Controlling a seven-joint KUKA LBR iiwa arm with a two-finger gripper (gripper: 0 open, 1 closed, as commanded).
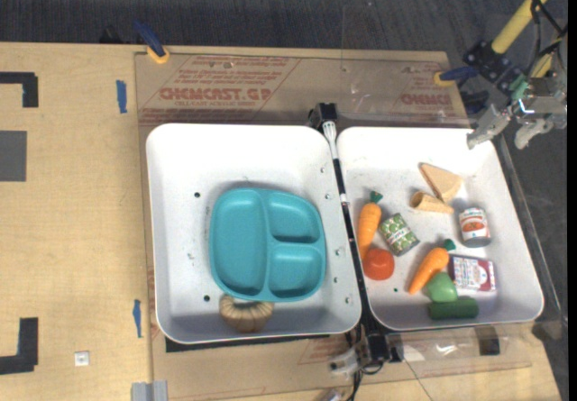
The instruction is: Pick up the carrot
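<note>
Carrot (369,223) lies well below-left of my claw (510,118) — parked off the bin's (505,176) corner, likely for the camera — grip state I cannot tell.

I get even, fairly bright overhead light here. The two white bins (171,237) look slightly washed out, with only soft, short shadows under the items. The clear sheet (379,93) at the tabletop's far edge shows faint glare. Detail is soft and grainy overall.
</note>
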